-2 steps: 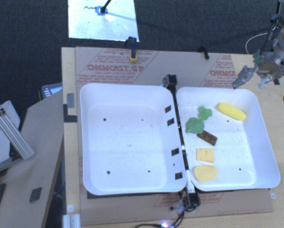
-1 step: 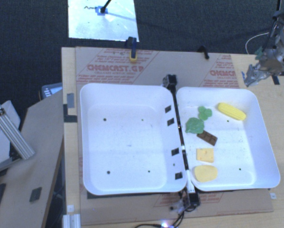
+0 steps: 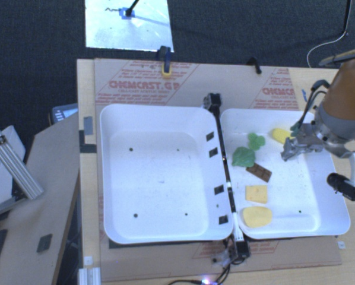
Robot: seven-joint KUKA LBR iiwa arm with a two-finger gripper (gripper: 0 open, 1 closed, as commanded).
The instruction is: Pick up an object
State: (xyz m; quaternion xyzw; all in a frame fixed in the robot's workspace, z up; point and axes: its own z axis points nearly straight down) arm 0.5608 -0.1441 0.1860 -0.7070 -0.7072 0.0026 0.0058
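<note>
One yellow piece just left of hand, hand's state unclear.

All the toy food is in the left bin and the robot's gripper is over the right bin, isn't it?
Not quite. The camera view shows the toy food in the right bin, not the left one: green pieces, a brown piece, a yellow square and more. The gripper is over the right bin, as you said.
</note>
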